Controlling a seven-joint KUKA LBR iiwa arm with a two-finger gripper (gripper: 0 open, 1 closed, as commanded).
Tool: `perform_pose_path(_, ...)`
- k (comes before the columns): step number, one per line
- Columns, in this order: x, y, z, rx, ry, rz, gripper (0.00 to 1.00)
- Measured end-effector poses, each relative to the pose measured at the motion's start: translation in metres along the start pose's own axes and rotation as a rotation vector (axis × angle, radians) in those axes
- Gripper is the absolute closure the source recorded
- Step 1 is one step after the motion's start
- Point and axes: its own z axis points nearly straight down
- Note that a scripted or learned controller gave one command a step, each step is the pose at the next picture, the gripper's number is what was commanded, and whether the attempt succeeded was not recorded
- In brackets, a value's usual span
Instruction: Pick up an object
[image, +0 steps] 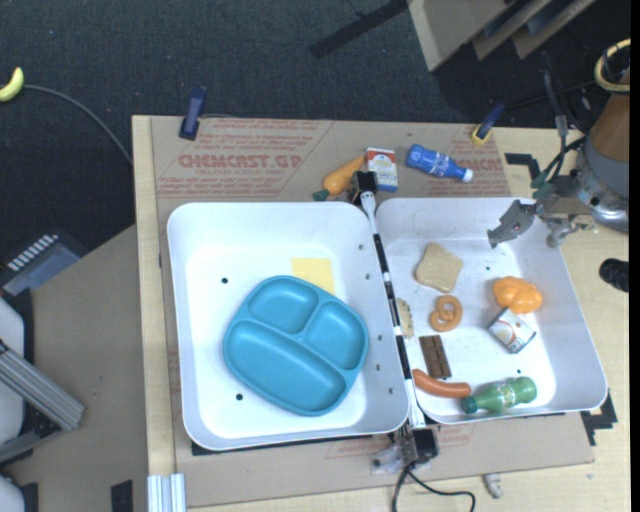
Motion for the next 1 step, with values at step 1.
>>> perform_pose_path(1, -0.0434, -0.016, 0.1161, 0.004, 0.0, 0.001, 0.0)
